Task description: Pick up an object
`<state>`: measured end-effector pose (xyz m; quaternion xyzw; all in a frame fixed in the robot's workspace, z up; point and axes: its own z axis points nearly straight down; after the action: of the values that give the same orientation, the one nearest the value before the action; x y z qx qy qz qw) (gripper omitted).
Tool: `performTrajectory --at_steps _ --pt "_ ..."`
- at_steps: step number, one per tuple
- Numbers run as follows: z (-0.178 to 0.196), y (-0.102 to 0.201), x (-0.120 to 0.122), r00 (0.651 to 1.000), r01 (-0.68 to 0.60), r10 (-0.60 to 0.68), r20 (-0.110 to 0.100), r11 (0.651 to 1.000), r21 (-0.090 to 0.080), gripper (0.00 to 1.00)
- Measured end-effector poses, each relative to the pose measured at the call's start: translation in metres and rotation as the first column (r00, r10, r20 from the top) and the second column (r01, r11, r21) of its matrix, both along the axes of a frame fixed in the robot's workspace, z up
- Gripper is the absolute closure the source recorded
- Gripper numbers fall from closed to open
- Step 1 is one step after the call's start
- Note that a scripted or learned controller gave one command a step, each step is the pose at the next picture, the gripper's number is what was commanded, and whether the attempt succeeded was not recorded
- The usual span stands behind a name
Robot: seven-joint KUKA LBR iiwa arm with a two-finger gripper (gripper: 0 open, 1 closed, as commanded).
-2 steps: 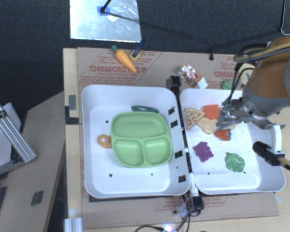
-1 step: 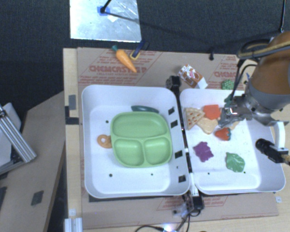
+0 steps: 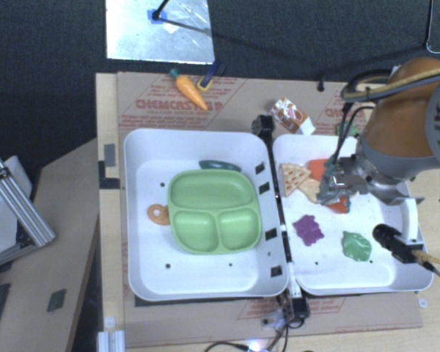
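Gripper point(image 3: 334, 191) hovers right of centre, red piece point(image 3: 338, 204) seemingly just beneath; finger state, can't tell.

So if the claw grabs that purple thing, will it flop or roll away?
Probably neither. The purple piece lies flat with a lumpy edge on the right bin, so rolling seems unlikely. It looks thin, so it may be light, and hard to pinch.

The grey arm point(image 3: 414, 134) reaches in from the right, its orange band point(image 3: 411, 108) bulking large above the wrist. The wrist angles down and leftward, ending in the gripper point(image 3: 333, 191), whose metal fingers point downward, low over the surface beneath them. Cables loop just above the wrist.
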<state>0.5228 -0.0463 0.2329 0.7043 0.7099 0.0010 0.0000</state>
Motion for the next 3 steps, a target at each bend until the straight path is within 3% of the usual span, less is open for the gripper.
performTrajectory --at_steps 1,2,3 --pt "-0.018 -0.001 -0.007 1.0 0.006 -0.006 0.0 1.0 -0.001 1.0" --pt "-0.002 -0.004 -0.01 1.0 0.007 -0.007 0.002 1.0 -0.001 1.0" --pt "-0.017 0.009 -0.005 1.0 0.003 -0.003 -0.001 1.0 -0.001 1.0"
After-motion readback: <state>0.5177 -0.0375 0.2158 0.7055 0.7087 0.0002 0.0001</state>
